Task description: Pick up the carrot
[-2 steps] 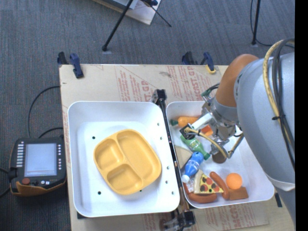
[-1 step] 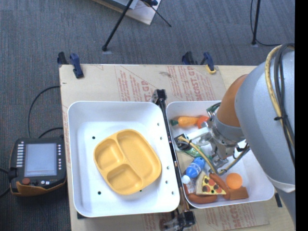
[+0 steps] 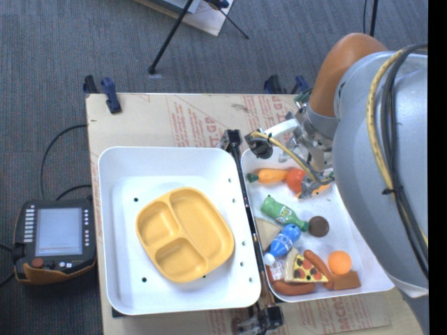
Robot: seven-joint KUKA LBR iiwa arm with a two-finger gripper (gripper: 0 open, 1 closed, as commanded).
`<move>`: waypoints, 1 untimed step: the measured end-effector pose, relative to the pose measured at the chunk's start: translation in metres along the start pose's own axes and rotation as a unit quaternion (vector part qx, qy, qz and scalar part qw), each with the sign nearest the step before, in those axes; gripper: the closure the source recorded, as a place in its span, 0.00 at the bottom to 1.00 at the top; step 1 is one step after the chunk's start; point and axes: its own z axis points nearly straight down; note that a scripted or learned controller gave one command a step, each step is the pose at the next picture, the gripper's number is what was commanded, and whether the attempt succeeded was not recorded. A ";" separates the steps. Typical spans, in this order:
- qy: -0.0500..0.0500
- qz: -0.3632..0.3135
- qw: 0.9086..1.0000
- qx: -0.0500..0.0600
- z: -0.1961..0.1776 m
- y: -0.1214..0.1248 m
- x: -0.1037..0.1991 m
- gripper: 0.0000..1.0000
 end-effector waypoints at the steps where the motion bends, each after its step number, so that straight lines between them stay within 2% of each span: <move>1: -0.003 -0.044 0.999 0.001 0.069 0.035 -0.062 0.00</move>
